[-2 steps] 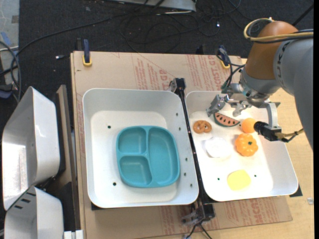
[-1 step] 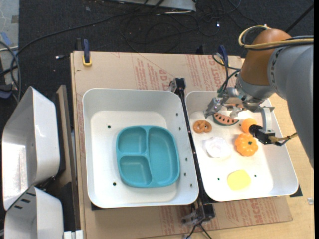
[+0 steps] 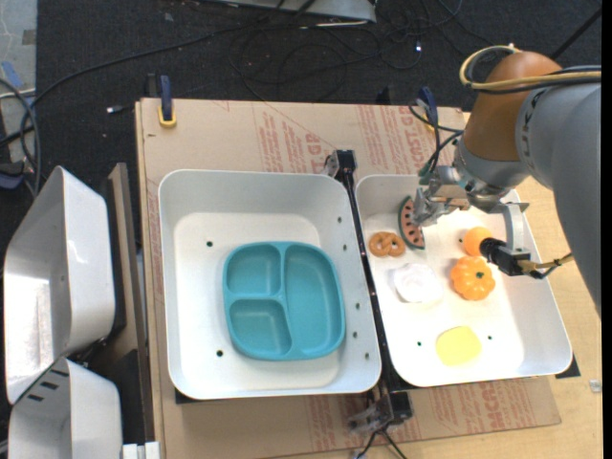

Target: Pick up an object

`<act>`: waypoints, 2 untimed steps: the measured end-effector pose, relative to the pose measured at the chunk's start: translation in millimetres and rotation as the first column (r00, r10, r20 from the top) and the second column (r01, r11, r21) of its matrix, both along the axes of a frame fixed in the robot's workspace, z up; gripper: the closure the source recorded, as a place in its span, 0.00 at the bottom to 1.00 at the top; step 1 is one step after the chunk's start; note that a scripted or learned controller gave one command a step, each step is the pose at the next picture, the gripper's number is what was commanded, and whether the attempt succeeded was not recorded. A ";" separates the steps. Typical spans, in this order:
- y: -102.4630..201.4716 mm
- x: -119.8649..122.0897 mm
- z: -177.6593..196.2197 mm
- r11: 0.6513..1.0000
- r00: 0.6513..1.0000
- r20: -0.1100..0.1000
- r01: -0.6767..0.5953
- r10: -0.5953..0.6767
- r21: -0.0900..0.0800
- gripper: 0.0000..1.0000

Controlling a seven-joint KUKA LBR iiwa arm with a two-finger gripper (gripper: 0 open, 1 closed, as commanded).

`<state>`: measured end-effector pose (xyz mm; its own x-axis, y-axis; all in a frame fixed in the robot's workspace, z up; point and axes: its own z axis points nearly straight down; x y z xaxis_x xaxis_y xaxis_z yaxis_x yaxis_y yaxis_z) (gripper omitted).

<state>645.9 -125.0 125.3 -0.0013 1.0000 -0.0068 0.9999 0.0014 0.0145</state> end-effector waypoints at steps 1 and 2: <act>3.4 -0.9 43.6 1.000 1.000 -0.009 -0.002 0.002 0.006 1.00; -1.3 7.7 91.4 1.000 1.000 -0.007 -0.002 0.002 0.005 1.00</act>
<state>653.6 -126.3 216.8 -0.0035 1.0000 -0.0018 1.0000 0.0035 0.0071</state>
